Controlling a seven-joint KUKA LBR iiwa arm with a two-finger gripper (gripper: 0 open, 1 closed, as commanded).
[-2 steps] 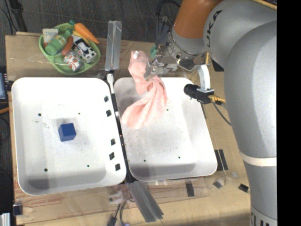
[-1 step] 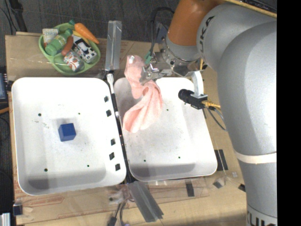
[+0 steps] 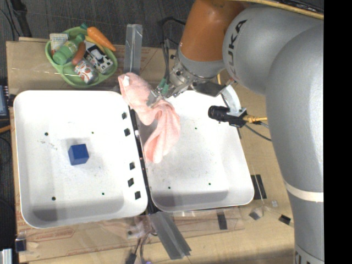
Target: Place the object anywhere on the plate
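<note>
- A grey robot arm (image 3: 275, 65) with an orange band (image 3: 206, 29) reaches in from the right over a wooden surface (image 3: 264, 164) bearing two shallow white bins side by side.
- The pincer (image 3: 163, 90) sits at the upper left corner of the right bin (image 3: 220, 169), its fingers closed on a pink cloth (image 3: 157, 120).
- The cloth hangs from the pincer in a loose, crumpled drape; its upper part bunches over the rim where the two bins meet, and its lower end trails down onto the floor of the right bin, close to the left wall.
- A small blue cube (image 3: 78, 153) rests alone on the floor of the left bin (image 3: 33, 120), well apart from the cloth and the pincer.
- A green bowl (image 3: 81, 56) stands on the surface just beyond the left bin's far edge, heaped with toy items, among them an orange carrot (image 3: 99, 36) lying across the top.
- A black fitting with a cable (image 3: 228, 114) juts from the arm above the right bin's far right side.
- Grey tape strips (image 3: 170, 235) lie on the surface in front of the bins, near the seam between them.
</note>
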